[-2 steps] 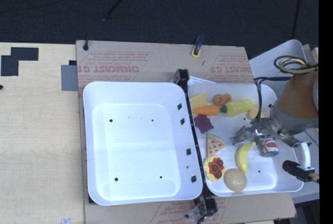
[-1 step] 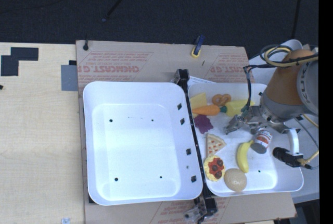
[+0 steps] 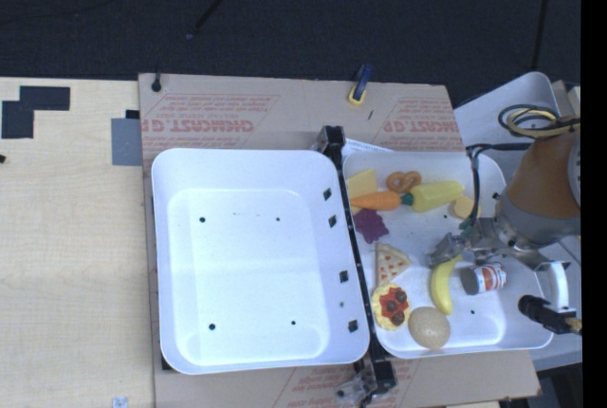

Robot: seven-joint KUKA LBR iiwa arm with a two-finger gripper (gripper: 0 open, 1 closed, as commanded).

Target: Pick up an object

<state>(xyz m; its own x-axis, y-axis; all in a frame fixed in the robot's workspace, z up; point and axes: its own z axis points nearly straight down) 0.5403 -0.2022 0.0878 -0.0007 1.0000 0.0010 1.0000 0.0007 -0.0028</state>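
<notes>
jaws: too blurred to tell how they stand; the gripper (image 3: 462,250) hangs low in the right bin (image 3: 517,332), just above the banana (image 3: 442,286) and beside a can (image 3: 484,280). the cardboard (image 3: 237,115) reads "chemcast", printed twice, upside down. one banana, one can, one egg (image 3: 429,327), one pretzel (image 3: 403,179).

The two shallow white bins, left bin (image 3: 180,178) and right bin (image 3: 512,328), look like smooth, slightly glossy plastic. Under them lies a flat sheet of brown matt cardboard (image 3: 256,117) with red print, resting on a pale wood-grain bench top (image 3: 66,254). The yellow banana (image 3: 441,286) and the cream egg-shaped toy (image 3: 429,327) look like smooth plastic with a faint sheen. The arm's orange band (image 3: 542,180) appears matt.
</notes>
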